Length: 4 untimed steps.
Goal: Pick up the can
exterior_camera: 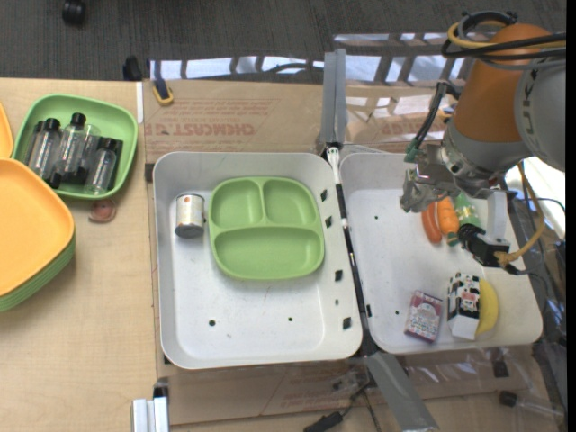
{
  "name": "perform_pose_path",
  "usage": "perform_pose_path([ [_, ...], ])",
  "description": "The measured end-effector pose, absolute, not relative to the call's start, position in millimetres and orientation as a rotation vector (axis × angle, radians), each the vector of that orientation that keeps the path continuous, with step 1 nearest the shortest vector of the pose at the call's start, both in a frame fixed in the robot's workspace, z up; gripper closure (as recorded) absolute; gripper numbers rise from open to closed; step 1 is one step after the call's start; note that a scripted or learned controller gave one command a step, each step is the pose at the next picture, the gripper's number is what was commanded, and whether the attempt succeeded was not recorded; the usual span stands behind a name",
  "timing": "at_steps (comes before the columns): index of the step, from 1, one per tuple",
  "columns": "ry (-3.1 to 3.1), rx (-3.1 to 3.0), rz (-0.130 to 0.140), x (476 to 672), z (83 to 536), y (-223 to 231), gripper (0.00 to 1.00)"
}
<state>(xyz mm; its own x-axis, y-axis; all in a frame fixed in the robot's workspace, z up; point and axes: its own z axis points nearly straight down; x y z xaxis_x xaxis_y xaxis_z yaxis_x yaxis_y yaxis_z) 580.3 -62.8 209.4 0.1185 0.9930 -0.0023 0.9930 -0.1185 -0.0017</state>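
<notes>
- The can (189, 215) lay on its side in the left bin (180, 331), just left of the green divided plate (267, 227).
- Your end effector (421, 192) hung over the right bin (387, 322), near the toy carrot (436, 220); I could not tell its state.
- You needed to cross over and close across the can's round sides.
- The cardboard (234, 120) read "CHEMCUT" upside down.

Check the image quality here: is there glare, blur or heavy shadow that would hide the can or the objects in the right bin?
Camera view: light is even and soft, shadows faint. The can in the left bin is sharp, with a bright sheen on its top. The right bin is mildly overexposed; the carrot is partly hidden behind the gripper.
</notes>
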Motion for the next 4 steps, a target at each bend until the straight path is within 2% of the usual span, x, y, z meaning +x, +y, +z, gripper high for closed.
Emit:
perform_pose_path([
  [1,2.101,2.339,-0.008,571.9,190,-33,1.0],
  [2,2.197,2.245,-0.004,624.9,245,-31,1.0],
  [3,2.064,2.367,-0.005,658.7,248,-65,1.0],
  [4,1.785,2.587,-0.006,658.1,176,-133,1.0],
])
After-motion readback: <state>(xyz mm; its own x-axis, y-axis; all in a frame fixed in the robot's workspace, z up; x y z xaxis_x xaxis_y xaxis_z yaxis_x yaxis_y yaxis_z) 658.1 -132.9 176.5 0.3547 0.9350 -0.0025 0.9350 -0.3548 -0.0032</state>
